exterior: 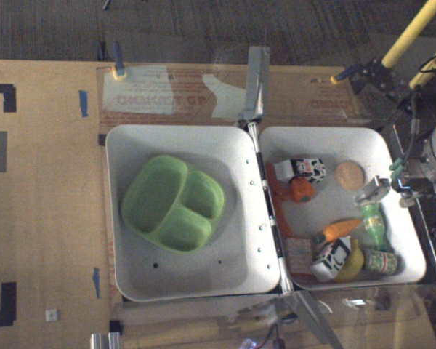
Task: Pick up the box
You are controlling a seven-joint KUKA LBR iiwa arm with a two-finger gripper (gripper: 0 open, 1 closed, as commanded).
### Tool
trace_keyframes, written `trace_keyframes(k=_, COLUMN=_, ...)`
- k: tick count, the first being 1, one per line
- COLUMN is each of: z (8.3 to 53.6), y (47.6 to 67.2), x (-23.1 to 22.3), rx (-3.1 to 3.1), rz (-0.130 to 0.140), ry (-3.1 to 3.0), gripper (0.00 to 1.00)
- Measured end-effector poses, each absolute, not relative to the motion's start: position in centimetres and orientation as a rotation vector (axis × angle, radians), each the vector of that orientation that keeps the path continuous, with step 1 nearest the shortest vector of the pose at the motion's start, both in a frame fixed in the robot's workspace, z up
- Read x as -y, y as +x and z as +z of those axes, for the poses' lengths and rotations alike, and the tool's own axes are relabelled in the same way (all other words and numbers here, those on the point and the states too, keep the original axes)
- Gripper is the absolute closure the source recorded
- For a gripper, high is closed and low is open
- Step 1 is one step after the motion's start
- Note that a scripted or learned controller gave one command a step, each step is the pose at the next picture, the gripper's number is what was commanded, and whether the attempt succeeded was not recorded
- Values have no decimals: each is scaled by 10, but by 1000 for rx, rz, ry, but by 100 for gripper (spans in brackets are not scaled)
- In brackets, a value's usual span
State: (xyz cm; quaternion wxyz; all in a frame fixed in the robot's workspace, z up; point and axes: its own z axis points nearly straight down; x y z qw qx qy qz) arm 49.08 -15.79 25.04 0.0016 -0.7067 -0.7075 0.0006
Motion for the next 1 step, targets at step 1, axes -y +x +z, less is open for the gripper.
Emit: trace_keyframes(k=1, z=103, y=481, x=103, rx=2053, rz=-7, ry=-2383, gripper=0)
